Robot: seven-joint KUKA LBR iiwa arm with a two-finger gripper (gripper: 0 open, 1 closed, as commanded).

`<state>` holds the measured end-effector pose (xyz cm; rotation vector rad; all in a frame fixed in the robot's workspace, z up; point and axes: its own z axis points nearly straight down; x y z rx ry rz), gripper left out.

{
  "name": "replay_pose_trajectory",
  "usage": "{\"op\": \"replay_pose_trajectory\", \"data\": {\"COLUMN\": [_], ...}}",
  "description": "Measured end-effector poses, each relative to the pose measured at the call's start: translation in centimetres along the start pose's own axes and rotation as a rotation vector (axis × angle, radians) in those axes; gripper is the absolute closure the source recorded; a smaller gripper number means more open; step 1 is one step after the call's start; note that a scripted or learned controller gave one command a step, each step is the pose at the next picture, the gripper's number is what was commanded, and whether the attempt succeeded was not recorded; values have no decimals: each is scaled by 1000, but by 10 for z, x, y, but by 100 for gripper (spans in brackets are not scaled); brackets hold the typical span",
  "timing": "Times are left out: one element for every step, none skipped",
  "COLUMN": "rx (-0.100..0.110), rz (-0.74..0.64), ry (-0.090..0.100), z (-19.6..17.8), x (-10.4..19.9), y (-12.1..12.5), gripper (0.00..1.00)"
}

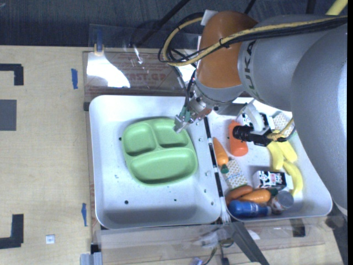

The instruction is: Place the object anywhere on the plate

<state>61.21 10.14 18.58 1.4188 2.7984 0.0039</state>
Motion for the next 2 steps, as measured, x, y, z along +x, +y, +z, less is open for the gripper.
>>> {"op": "replay_pose_trajectory", "data": {"rx": [4,4], "rz": [-23,-24], "ry": [3,3], "z": [-17,-17], "x": [59,59], "y": [7,7], "gripper": [100,0]}}
